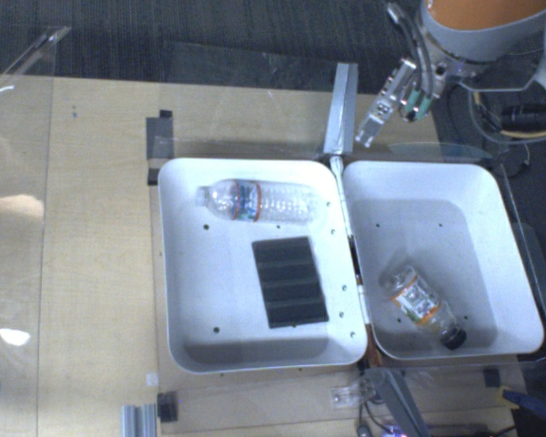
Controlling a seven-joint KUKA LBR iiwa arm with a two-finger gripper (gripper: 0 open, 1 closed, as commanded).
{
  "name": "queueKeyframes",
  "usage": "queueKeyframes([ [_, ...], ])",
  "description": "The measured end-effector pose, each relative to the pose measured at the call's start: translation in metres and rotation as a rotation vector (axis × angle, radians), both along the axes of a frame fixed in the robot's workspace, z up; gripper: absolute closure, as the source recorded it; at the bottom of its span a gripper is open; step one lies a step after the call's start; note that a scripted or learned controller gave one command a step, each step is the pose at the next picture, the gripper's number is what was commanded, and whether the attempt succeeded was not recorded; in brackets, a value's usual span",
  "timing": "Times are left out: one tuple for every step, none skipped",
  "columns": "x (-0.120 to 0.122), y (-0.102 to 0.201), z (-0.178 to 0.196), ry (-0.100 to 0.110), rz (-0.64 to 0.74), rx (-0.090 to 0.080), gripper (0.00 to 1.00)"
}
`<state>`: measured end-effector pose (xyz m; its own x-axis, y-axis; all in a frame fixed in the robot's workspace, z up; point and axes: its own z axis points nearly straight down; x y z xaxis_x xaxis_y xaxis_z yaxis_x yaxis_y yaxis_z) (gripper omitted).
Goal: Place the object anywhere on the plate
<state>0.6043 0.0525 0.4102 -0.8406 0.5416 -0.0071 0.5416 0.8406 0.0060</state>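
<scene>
Two white bins, arm raised behind them
Small bottle (423, 308) lies in right bin (491, 189), well apart from dark plate (291, 282) in left bin (187, 271); jaws (382, 121) unclear, cannot tell; crinkly plastic could slip during carry

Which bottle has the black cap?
The small bottle in the right bin, with an orange label and a black cap at its lower end. The clear bottle in the left bin has none.

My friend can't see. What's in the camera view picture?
Two white bins sit side by side on a bench. The left bin holds a clear bottle and a dark plate; the right bin holds a small bottle. The claw hangs above, behind the bins.
</scene>
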Motion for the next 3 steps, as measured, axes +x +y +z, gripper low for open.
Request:
queueKeyframes([
  [0.021, -0.055, -0.045, 0.0, 0.11, -0.001, 1.0],
  [-0.007, -0.074, 0.028, -0.002, 0.017, -0.001, 1.0],
  [-0.081, -0.153, 0.027, -0.002, 0.013, -0.003, 1.0],
])
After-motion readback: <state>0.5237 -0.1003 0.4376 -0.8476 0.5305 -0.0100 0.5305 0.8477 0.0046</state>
